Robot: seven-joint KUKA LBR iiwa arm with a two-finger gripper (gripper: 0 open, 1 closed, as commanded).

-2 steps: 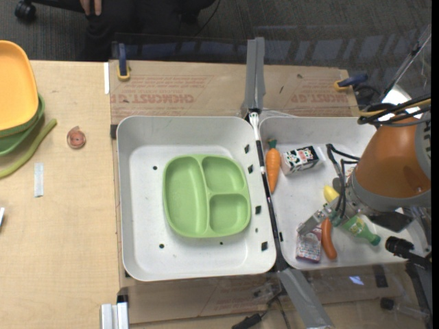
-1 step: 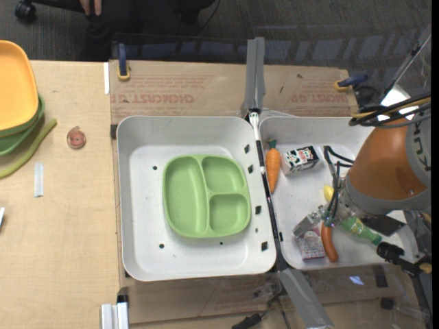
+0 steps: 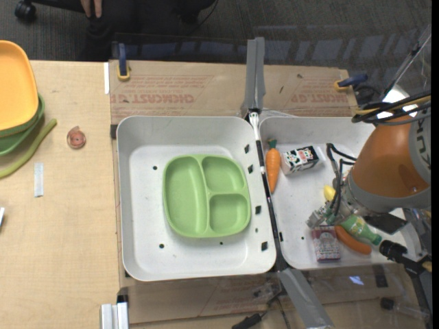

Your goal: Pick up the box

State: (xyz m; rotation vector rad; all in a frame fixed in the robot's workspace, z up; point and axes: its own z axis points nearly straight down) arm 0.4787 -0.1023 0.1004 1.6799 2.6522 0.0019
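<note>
Camera view: gripper [image 3: 328, 214] low in rt bin [image 3: 302, 252], state unclear, box [image 3: 300, 159] apart.

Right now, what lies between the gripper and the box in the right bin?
In the camera view, bare white bin floor separates the gripper from the box; the carrot lies off to the side.

- The arm [image 3: 391, 166] shows as a broad, rounded orange band with a smooth, slightly glossy surface.
- Below the orange band sits a grey ring section, matt and curved, forming the wrist.
- Thin black cables [image 3: 337, 157] loop out from the wrist on the band's left side.
- The tool [image 3: 328, 213] is small, of grey metal, with angular parts at its tip; finer detail is too small to tell.
</note>
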